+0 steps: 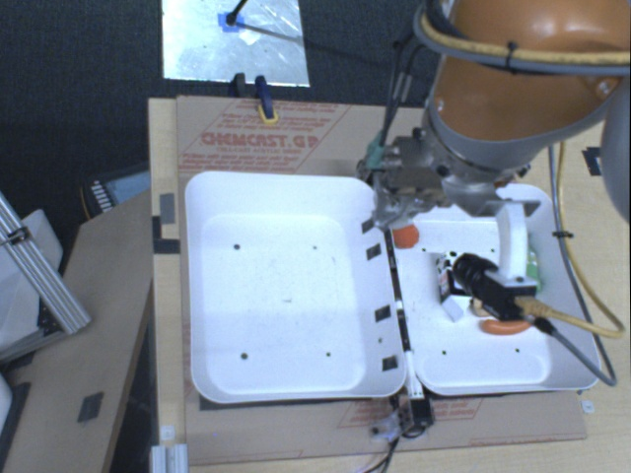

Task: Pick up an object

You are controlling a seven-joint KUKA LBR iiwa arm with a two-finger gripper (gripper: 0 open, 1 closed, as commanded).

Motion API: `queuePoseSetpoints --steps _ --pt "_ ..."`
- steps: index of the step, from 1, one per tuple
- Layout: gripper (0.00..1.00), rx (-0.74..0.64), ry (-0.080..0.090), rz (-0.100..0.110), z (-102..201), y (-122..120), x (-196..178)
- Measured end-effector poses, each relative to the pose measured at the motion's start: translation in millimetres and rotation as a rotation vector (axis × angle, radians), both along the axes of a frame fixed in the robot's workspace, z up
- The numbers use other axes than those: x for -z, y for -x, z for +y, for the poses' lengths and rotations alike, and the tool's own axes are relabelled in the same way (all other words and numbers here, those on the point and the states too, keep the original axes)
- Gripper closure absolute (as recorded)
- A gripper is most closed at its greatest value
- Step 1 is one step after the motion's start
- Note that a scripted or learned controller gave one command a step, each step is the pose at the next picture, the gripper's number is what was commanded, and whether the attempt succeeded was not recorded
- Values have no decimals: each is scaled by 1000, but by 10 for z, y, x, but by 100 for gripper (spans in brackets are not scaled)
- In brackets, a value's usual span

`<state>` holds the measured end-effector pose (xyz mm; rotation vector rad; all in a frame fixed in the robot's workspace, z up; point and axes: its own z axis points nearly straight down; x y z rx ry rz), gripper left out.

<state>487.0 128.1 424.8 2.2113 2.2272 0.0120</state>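
Nearest me, at lower right, the right bin [493,368] of smooth white plastic holds a long orange piece [505,326] with rounded ends. Just left of it lies a small pale block [452,309]. Further back, a round orange lump [405,235] sits near that bin's upper-left corner, just below the grey metal hand [392,215]; open or closed, I cannot tell. The left bin [276,284] lies alongside. Beyond, red-printed cardboard [261,138] covers the counter [164,264], and a shiny, crinkled foil sheet [237,28] lies at upper left.
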Motion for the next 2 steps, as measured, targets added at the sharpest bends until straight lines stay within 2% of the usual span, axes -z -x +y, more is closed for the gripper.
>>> queuePoseSetpoints --steps 1,2 --pt "100 2 1 1 98 1 -439" --pt "100 0 0 1 423 6 -946"
